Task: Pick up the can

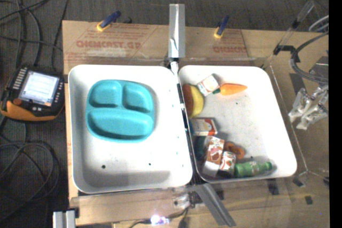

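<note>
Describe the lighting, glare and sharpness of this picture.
Camera view: even overhead light, with soft shadow along the near wall of the left bin; a small bright glare spot at the bench's front edge; the gripper looks pale and blurred; the crowded items by the green bottle are too soft to read labels.
</note>
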You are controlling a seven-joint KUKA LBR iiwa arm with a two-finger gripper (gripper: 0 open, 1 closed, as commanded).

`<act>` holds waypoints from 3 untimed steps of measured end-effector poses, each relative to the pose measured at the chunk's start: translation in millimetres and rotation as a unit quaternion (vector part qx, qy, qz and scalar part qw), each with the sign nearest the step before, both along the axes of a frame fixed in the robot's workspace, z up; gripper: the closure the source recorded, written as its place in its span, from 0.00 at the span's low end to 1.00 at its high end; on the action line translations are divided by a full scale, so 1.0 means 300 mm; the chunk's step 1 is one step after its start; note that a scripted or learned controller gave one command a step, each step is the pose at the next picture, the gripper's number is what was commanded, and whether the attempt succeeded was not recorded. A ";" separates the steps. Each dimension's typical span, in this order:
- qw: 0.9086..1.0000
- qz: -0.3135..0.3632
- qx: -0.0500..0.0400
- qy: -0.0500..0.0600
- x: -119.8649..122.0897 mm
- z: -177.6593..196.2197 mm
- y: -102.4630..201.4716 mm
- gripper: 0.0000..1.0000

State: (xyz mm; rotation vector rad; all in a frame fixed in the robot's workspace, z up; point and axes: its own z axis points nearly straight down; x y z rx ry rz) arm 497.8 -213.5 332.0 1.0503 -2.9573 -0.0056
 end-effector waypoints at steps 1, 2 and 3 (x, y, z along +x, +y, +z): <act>0.975 -0.222 -0.001 0.001 -0.017 -0.386 -0.035 1.00; 0.992 -0.128 -0.001 0.001 -0.013 -0.514 0.049 1.00; 0.984 -0.178 0.000 0.000 0.005 -0.323 0.001 1.00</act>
